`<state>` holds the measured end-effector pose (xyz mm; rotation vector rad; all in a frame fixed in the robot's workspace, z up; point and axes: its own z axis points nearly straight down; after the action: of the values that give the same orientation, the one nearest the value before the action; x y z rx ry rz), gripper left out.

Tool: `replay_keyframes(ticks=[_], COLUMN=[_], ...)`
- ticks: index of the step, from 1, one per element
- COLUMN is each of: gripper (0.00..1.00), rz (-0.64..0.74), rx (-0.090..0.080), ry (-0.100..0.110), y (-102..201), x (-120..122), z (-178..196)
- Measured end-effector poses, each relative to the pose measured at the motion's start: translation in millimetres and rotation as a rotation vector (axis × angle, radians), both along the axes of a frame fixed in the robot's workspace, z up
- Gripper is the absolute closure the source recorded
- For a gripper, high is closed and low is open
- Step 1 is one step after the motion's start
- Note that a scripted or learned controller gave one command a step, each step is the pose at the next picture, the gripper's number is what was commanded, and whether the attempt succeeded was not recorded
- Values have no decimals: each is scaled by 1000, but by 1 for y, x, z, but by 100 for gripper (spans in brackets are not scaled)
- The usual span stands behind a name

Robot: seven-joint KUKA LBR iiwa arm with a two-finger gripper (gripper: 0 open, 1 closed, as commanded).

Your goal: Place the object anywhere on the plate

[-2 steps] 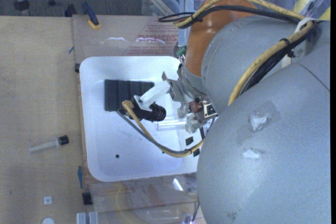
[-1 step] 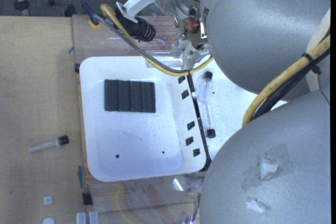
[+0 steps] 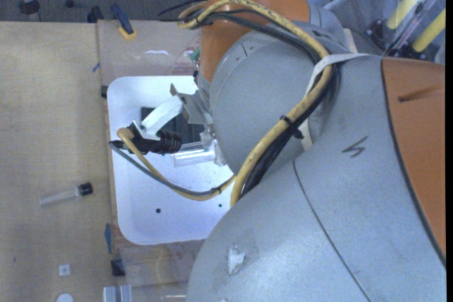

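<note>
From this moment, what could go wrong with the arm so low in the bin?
1. The arm covers much of the white bin, so the camera cannot check what lies under it.
2. The yellow cable loops loose over the bin floor and might snag or drag something.
3. The tool sits close to the bin floor; it may scrape.
</note>
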<state>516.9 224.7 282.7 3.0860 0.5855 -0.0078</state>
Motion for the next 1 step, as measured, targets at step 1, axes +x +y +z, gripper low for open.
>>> replay_keyframes(ticks=[1], gripper=[100], rz=[0], rx=[0], ry=[-2], y=[-1], x=[53], z=[-37])
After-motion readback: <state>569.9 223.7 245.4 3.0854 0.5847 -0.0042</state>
